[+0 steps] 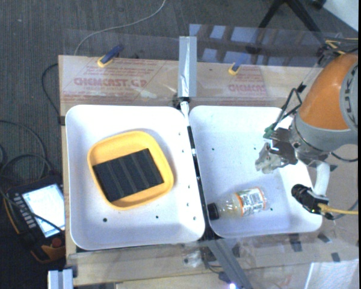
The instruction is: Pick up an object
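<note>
A small clear bottle with a black cap and an orange-white label lies on its side near the front edge of the right bin. A yellow dish holding a dark ribbed sponge rests in the left bin. My gripper hangs over the right part of the right bin, above and to the right of the bottle, apart from it. Nothing shows between its fingers.
The arm's grey body and orange band cover the right bin's far right side. A divider runs between the two bins. Cables and a small screen device lie on the floor at the left.
</note>
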Robot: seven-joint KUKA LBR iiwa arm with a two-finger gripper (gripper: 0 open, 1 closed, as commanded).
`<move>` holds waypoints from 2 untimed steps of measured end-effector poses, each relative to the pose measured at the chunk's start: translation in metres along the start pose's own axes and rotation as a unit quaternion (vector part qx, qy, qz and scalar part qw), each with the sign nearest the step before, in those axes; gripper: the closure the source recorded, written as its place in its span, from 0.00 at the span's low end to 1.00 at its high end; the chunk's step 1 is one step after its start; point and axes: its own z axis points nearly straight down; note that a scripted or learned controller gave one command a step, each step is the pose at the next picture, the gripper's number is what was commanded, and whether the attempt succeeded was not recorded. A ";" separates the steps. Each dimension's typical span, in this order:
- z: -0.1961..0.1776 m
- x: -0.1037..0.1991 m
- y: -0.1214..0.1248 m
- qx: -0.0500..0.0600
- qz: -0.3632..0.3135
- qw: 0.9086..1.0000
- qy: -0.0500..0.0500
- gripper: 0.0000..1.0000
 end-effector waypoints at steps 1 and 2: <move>0.000 0.000 0.000 0.000 0.000 1.000 0.000 0.00; 0.126 -0.026 -0.016 -0.005 0.006 1.000 0.002 0.00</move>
